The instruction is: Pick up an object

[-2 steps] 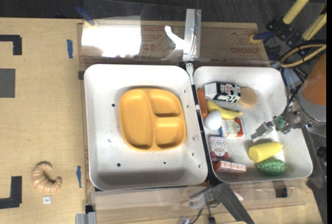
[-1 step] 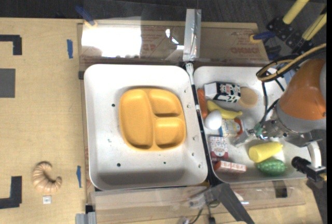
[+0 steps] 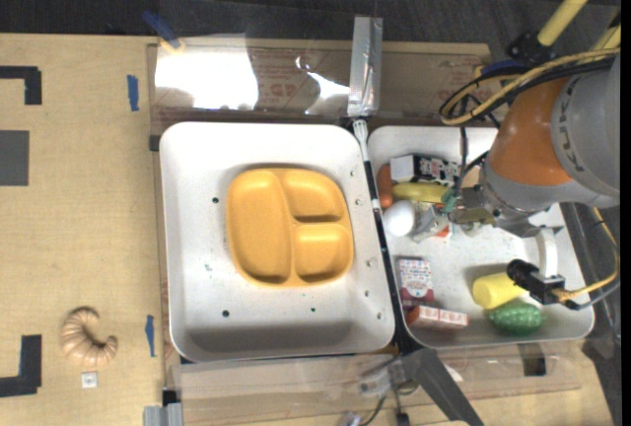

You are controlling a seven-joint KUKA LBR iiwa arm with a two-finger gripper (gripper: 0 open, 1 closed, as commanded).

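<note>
My gripper [image 3: 442, 215] is down in the right bin [image 3: 567, 330], in its upper left part, below the orange-banded wrist. It hangs among a white egg-shaped thing [image 3: 399, 218], a yellow banana-like thing [image 3: 418, 189] and a small printed box [image 3: 430, 166]. Nearer the front lie a red and white packet [image 3: 414, 278], a small flat carton [image 3: 438, 318], a yellow lump [image 3: 493, 291] and a green lump [image 3: 517, 319]. What lies directly under the gripper is hidden.
The left bin [image 3: 187, 247] holds a yellow divided tray [image 3: 289, 224]. A tan croissant-shaped toy [image 3: 89, 335] lies on the bench far left of the bins. A wall separates the two bins just left of the egg.
</note>
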